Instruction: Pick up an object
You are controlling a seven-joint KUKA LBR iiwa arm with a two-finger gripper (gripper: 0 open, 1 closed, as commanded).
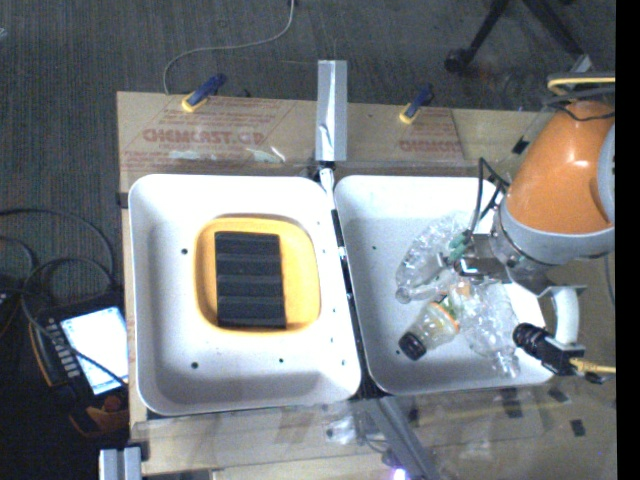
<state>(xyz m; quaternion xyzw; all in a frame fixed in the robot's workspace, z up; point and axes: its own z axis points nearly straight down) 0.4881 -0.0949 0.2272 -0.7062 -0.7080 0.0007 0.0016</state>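
Observation:
In the right bin (385,218) lie crumpled clear plastic bottles (430,258) and a small bottle with a dark cap and yellowish label (432,326), tipped on its side. My gripper (472,265) reaches down into this bin from the right, just above the pile of clear plastic, under the arm's orange band (560,178). The wrist hides the fingertips. In the left bin (160,268) rests a yellow sponge-like block with a black ribbed top (250,276).
A metal post (331,108) stands behind the seam between the two bins. Two blue-and-yellow clamps (203,91) (416,103) hold the cardboard at the back. A tablet and cables (85,343) lie on the floor to the left.

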